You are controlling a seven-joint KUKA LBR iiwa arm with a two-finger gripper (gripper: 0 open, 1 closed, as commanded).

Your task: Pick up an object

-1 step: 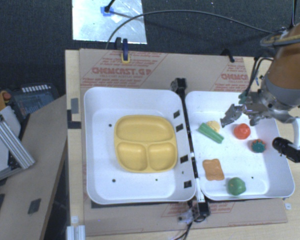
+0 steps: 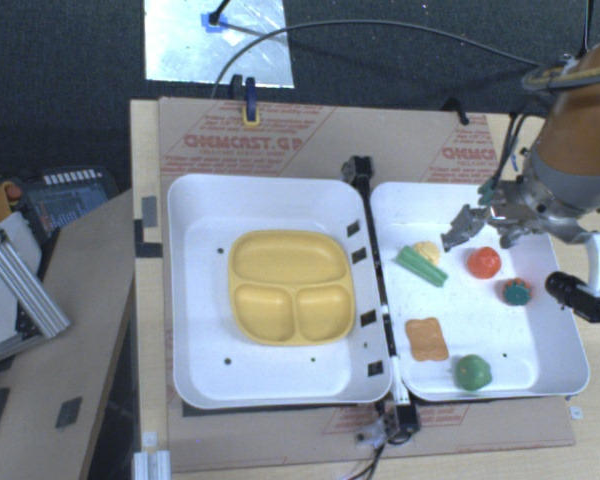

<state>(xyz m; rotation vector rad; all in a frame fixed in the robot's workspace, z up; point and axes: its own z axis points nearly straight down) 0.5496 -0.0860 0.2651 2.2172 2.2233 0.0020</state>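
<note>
Smooth yellow three-compartment tray [image 2: 285, 286]

A robotics lab or test cell is indicated. Two shallow white bins [image 2: 280, 193] are set side by side on a bench covered with a brown board [image 2: 310, 128] printed in red lettering. Loose cables [image 2: 380, 26] are trailed across dark carpet, where a reflective sheet [image 2: 218, 28] is laid. An aluminium profile [image 2: 20, 278] and a handheld control unit [image 2: 65, 200] are seen at left.
</note>
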